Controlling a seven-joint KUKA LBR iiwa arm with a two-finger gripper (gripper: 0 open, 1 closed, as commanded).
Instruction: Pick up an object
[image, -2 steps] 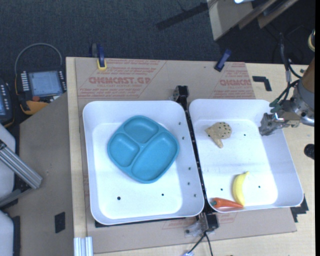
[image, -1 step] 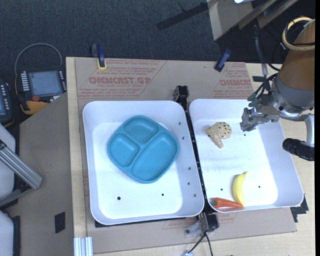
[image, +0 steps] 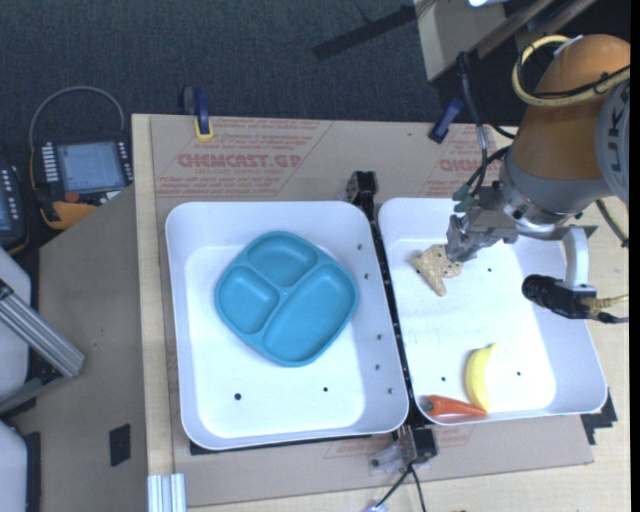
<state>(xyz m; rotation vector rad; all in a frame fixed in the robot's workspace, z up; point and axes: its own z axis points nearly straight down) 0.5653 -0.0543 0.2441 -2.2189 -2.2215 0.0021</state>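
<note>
the tan piece (image: 433, 268) you want lies in the right bin (image: 560, 400), toward that bin's 11 o'clock corner. its long axis runs from about 10 o'clock to 4 o'clock, with the narrower end pointing toward 4 o'clock. it is pale and rough-edged; what it is you cannot tell from here.

the right bin also holds a yellow banana (image: 481, 376) near its 6 o'clock edge, standing roughly 12 to 6 on its long axis, and an orange carrot (image: 452, 406) just at the banana's 7 o'clock, lying along the bin's lower rim and touching or nearly touching the banana. the left bin (image: 200, 400) holds a blue divided plate (image: 287, 297) with three compartments, sitting near the bin's middle and turned at a slant.

the claw (image: 463, 243) comes in from 3 o'clock and sits low over the right bin, its tip right at the tan piece's 2 o'clock end, touching it or very close. whether the claw is released or clenched you cannot tell, and nothing shows the piece held in it. both bins rest side by side on the desk (image: 160, 300).
</note>
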